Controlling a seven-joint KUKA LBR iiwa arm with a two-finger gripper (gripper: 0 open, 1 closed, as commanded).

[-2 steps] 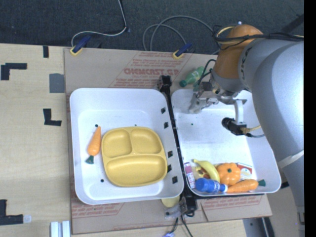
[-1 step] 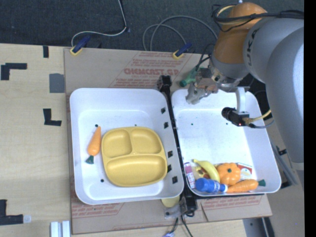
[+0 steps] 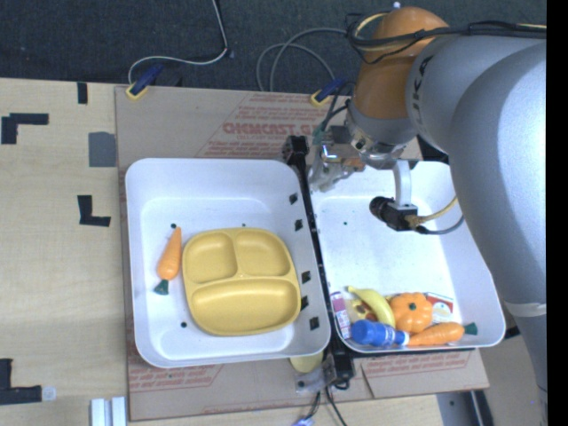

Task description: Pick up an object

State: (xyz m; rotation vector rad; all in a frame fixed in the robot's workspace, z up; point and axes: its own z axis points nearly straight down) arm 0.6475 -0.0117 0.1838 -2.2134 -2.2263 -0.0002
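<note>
Approach step. The gripper [image 3: 330, 169] hangs over the far edge of the right bin [image 3: 417, 264]; its open-or-closed state cannot be told. 1 candidate, the banana [image 3: 376, 303], lies at the near wall, so the next move likely calls for travel there.

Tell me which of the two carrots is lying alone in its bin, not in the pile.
The carrot in the left bin, lying just left of the yellow divided plate. The other carrot is in the right bin's pile, beside the blue bottle.
</note>
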